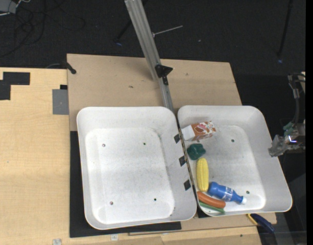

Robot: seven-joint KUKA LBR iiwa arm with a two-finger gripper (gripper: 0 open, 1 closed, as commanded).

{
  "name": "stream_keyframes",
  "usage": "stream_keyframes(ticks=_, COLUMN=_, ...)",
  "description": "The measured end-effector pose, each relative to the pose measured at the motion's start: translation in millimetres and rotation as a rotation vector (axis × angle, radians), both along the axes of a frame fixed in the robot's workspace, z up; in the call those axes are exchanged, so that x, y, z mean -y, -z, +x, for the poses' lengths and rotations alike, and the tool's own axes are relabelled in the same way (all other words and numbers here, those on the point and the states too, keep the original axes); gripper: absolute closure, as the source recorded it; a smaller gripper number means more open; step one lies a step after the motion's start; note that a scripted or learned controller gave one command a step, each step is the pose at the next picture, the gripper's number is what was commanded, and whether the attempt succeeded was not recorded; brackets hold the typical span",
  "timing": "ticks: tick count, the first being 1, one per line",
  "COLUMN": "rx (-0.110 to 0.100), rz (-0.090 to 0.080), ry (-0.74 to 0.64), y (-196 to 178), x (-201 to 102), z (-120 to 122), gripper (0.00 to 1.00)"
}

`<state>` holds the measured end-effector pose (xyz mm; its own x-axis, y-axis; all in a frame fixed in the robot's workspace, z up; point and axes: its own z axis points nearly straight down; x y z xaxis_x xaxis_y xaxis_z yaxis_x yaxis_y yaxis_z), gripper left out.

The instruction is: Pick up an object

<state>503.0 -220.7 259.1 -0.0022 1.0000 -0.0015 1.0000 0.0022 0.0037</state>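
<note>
**Arm Waited at the Edge While the Pickings Lay Bunched by the Divider**

From where I stood, the pincer (285,143) hung at the far right of the frame, just outside the right bin's (258,121) outer rim and above the dark floor beyond the bench (197,80). It was small and blurred against the black, so I could not tell how its grasping parts stood, and nothing could be seen held in it.

Everything worth picking sat in that right bin, crowded along its left wall next to the seam between the bins. A small carton (199,130) with a red and white face lay highest, towards the middle of the frame. Just below it sat a dark green lump (195,150), and below that a yellow corn cob (202,173) lying lengthwise. At the lower corner a blue bottle (225,193) with a white cap pointed right, touching a red and orange hot-dog-like toy (211,200), with a pale green thing underneath. The left bin (95,121) held no object.

To my eye the step ahead was the reach-in and choice of target. The corn looked the fairest bet: long, narrow, with open floor on its right side, so closing across its width would suit. The bottle and hot dog were pressed together, which risked a fouled grasp. Anything tight to the wall would likely leave poor room on that side.
</note>
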Motion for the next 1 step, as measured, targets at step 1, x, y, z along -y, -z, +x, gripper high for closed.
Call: stream_keyframes(ticks=1, rx=-0.005, rz=0.002, ry=-0.001, y=-1.9, x=-42.4, z=10.9, gripper=1.0)
